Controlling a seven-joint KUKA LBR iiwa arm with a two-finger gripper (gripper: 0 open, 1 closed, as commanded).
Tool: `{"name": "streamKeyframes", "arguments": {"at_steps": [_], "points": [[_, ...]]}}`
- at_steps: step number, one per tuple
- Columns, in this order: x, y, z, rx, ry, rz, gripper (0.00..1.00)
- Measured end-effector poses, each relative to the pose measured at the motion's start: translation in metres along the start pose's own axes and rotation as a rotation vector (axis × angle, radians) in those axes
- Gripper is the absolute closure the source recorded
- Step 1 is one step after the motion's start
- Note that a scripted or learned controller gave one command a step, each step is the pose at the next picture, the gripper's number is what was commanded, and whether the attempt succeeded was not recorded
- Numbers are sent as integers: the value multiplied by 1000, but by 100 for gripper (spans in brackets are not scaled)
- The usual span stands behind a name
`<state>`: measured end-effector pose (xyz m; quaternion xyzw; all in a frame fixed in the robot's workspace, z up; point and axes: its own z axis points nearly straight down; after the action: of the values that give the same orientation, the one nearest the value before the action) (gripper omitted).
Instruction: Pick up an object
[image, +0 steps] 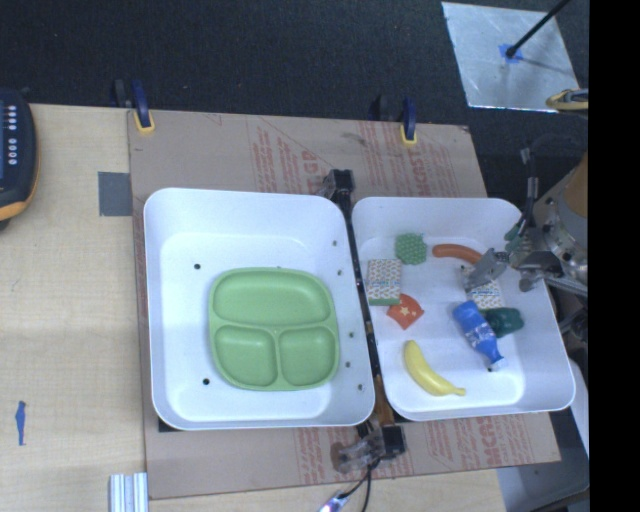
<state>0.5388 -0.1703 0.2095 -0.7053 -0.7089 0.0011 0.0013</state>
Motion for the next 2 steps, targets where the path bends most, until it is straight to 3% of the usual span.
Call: {"name": "streamKeyframes", "arguments": {"at_steps": [1, 2], "points": [[9, 16, 97, 1, -1, -2, 0], [12, -27, 118, 1, 0, 0, 0]]}}
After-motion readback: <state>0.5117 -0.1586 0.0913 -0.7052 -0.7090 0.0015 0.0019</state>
